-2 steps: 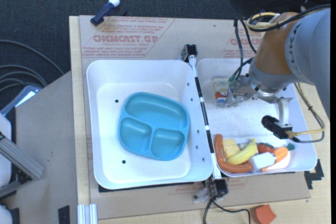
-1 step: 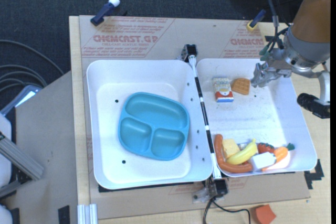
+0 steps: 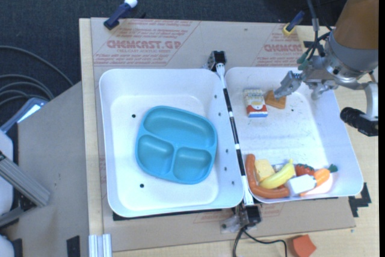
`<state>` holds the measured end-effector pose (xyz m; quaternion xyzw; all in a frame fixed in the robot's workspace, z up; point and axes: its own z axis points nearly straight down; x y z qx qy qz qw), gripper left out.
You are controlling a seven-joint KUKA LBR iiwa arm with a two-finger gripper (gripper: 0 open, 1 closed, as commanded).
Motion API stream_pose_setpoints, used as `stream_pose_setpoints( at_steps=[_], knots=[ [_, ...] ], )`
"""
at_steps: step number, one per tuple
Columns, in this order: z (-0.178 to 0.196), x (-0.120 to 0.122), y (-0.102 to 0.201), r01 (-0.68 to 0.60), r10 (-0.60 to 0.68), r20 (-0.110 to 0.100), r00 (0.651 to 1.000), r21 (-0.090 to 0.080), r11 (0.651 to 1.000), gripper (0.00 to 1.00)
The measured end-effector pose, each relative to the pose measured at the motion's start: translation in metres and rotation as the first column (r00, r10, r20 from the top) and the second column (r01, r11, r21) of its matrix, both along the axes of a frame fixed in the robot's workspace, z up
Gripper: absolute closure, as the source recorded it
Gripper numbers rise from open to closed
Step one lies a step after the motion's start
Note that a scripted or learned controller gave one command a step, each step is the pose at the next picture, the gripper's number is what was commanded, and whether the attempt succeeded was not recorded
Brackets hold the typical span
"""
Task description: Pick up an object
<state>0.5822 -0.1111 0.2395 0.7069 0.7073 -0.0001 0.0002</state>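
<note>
Presently, in the right bin (image 3: 337, 129), a small white figure (image 3: 257, 109) stands left of an orange block (image 3: 277, 100). The pincer (image 3: 287, 86) sits touching that block's upper right; its opening cannot be told.

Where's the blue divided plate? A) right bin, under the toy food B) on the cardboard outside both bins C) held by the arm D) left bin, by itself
D: the blue divided plate lies flat in the left bin; the toy food pile is in the right bin.
</note>
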Motion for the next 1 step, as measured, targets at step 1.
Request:
stream_pose_setpoints(
  at_steps=[1],
  knots=[
    [-0.1444, 0.0702, -0.015, 0.0, 0.0, 0.003, 1.0, -0.001, 1.0, 0.0]
  ],
)
